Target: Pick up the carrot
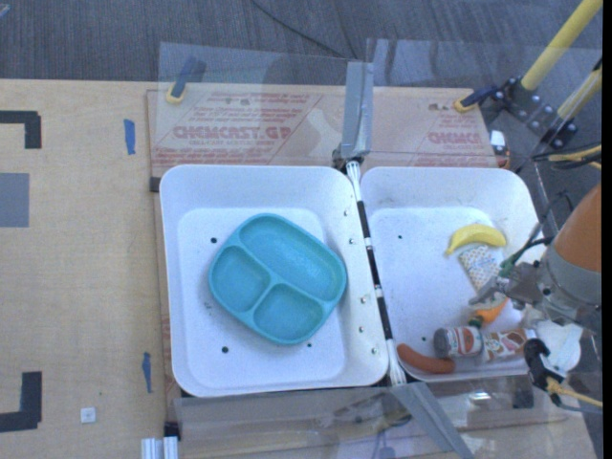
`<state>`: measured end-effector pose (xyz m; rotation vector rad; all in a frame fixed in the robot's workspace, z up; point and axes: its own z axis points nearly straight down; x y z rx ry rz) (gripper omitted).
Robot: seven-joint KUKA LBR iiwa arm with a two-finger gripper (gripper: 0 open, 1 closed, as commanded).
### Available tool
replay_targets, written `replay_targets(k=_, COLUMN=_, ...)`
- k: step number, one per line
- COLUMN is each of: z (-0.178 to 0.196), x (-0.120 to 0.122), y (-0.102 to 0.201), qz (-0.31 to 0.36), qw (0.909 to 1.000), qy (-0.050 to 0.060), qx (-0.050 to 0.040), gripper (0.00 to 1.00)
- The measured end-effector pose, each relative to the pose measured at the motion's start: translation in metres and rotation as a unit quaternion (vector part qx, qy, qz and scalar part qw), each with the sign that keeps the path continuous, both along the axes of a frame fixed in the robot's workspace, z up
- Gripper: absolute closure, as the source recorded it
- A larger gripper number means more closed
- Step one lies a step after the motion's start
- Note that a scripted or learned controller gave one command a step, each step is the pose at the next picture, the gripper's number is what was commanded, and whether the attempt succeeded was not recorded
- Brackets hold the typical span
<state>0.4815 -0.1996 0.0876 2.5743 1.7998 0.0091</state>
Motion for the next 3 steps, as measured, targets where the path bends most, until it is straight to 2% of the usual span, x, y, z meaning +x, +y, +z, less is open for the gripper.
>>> replay_targets(k=1, z=0.01, x=0.0, y=-0.002, qz=-0.002, qw=1.0, qy=-0.001, qx=-0.0016, gripper=1.0)
replay_targets(k=2, z=-0.001, x=0.027, y=-0.003, qz=-0.041, qw=0.9992, qy=0.002, qx=-0.0019, gripper=1.0)
replay_targets(k=3, z=0.087, x=0.024, y=0.049, qz=-0.074, qw=0.9972, qy=0.004, qx=-0.0015, gripper=1.0)
